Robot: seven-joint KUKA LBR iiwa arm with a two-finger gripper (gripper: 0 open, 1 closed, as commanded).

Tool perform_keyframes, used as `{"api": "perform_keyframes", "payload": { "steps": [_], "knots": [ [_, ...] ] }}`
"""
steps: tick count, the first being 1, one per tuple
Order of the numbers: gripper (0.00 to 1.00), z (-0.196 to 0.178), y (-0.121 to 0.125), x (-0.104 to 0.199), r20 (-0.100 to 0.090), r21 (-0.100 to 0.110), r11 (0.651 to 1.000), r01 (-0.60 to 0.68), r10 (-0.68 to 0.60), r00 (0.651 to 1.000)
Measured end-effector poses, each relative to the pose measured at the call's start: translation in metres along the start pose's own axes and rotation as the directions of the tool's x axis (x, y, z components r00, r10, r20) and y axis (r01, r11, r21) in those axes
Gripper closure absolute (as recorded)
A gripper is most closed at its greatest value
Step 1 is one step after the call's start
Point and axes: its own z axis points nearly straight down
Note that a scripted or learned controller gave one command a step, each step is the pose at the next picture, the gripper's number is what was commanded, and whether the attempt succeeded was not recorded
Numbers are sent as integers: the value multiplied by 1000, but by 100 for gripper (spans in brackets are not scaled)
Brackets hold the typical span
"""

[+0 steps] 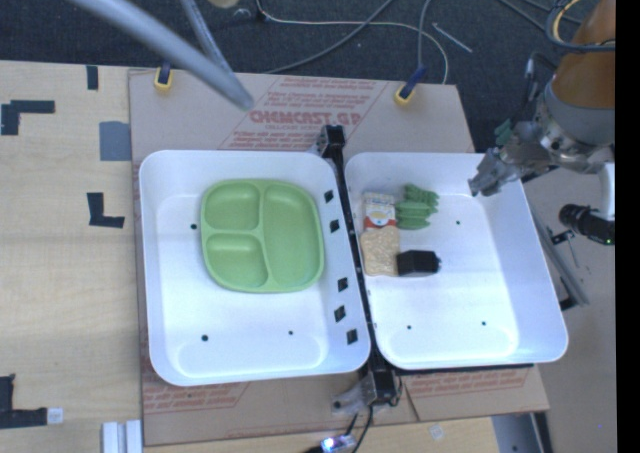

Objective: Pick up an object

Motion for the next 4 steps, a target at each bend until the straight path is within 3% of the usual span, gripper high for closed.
{"api": "perform_keyframes", "payload": {
  "steps": [1,4],
  "knots": [
    [100,-37,1,0,0,0,1000,1,-1,1000],
    [100,0,-10,159,-2,7,1000,4,-4,1000]
  ]
}}
